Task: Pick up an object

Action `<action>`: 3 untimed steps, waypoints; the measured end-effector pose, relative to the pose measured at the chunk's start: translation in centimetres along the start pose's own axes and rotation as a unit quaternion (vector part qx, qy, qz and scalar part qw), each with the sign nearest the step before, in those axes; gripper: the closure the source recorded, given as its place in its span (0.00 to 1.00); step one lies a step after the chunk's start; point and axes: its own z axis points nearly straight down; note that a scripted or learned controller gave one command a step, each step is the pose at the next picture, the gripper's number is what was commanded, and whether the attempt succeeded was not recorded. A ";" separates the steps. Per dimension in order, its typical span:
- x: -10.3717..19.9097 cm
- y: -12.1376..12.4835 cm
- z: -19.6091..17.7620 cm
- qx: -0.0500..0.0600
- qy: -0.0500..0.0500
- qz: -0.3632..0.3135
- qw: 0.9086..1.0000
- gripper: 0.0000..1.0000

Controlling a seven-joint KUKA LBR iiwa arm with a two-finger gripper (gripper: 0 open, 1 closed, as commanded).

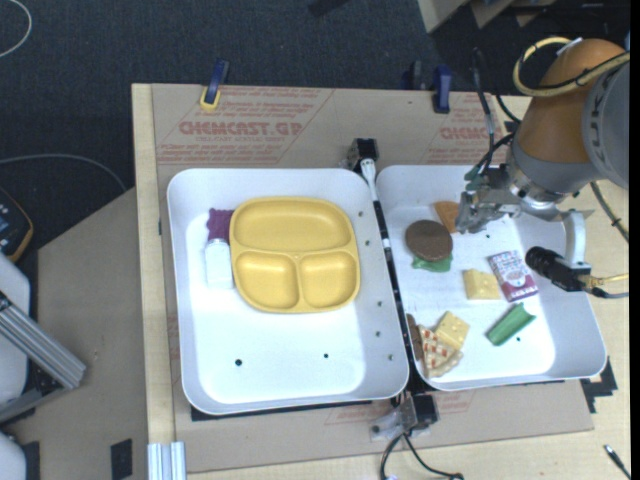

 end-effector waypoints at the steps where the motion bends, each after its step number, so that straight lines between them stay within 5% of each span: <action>1: 0.2 1.1 -4.9 -0.001 0.000 0.000 1.000 1.00; 2: 0.2 1.2 -7.8 0.000 0.000 0.000 1.000 1.00; 3: 4.7 -0.6 -7.1 0.005 0.003 -0.002 1.000 1.00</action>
